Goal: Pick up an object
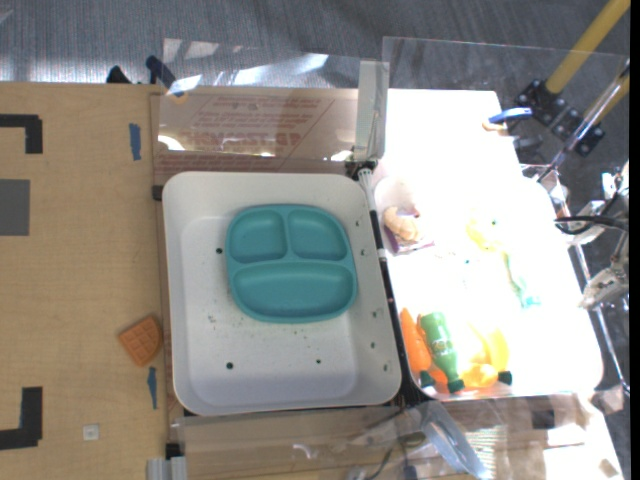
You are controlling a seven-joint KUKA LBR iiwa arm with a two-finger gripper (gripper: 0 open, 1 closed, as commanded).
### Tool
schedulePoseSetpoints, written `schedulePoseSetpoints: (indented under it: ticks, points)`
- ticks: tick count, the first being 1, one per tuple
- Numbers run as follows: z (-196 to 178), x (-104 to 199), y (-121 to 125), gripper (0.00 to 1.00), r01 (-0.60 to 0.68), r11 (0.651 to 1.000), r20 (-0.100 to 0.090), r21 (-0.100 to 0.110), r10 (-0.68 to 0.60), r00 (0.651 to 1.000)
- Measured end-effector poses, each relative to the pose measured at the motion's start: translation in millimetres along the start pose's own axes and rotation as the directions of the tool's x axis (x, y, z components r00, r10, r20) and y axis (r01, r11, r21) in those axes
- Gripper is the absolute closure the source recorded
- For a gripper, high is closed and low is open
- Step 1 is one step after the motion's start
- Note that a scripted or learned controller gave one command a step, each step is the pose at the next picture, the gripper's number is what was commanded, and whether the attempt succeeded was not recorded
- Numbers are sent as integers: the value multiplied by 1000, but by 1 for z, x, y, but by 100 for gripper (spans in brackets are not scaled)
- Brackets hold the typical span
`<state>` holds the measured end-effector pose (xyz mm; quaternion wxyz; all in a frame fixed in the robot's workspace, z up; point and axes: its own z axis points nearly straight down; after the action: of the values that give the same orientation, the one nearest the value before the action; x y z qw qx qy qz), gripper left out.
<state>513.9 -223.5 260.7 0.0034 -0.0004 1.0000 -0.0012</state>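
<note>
The right bin (pixel 560 368) holds the candidates, clustered at its 6 o'clock corner. The green bottle (pixel 441 346) lies there, long axis running 11 to 5 o'clock, a carrot (pixel 416 346) touching its left side. The left bin (pixel 190 298) bears a teal plate (pixel 291 262). Whether the gripper is open, I cannot tell.

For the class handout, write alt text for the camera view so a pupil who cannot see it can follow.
Two shallow white bins sit side by side: the left bin holds a teal divided plate, and the brightly lit right bin holds a green bottle, an orange carrot and yellow pieces in its near corner.
</note>
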Motion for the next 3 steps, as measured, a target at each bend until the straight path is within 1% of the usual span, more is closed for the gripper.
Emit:
schedulePoseSetpoints:
  ticks: [1, 2, 3]
  points:
    - [66, 15, 1, 0, 495, 869, -2, -5, -495, 869]
    - [170, -70, 65, 0, 378, 926, 10, 3, -378, 926]
    - [76, -34, -4, 0, 370, 929, 7, 8, -370, 929]
